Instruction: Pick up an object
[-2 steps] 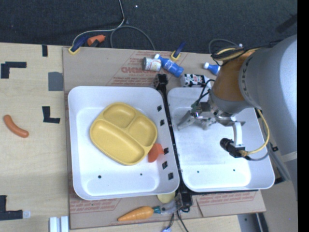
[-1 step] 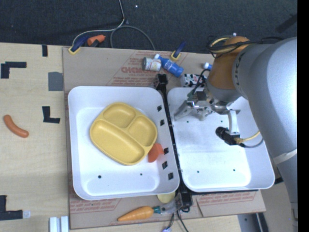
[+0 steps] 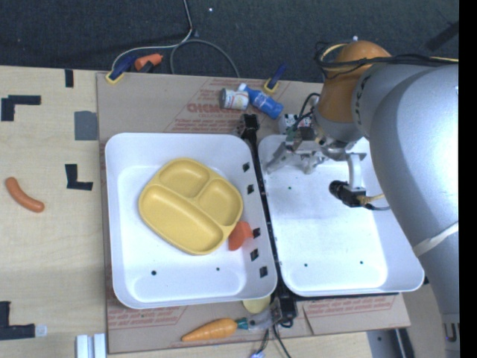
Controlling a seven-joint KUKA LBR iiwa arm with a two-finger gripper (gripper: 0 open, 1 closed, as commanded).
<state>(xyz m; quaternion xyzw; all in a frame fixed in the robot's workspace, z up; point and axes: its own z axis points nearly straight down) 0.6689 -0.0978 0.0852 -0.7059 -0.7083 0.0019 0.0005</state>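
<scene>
— Where are we on the pick?

— Nothing is picked yet, I judge; I'm at the approach. The fingers (image 3: pixel 291 159) look spread apart with nothing between them, low over the far corner of the right bin (image 3: pixel 335 274), whose floor below them is bare white.

— So what do I go for?

— The candidates lie across the wall from the fingers, in the left bin (image 3: pixel 127 274). The yellow plate (image 3: pixel 190 203) is well apart from them: broad, shallow, three compartments, lying flat, probably awkward for a pinch. The small orange piece (image 3: pixel 240 236) touches the plate's edge on the side nearer the fingers and looks easier to take.

— Next move?

— I'd carry the fingers over the wall, centre them above the orange piece, then descend.
</scene>
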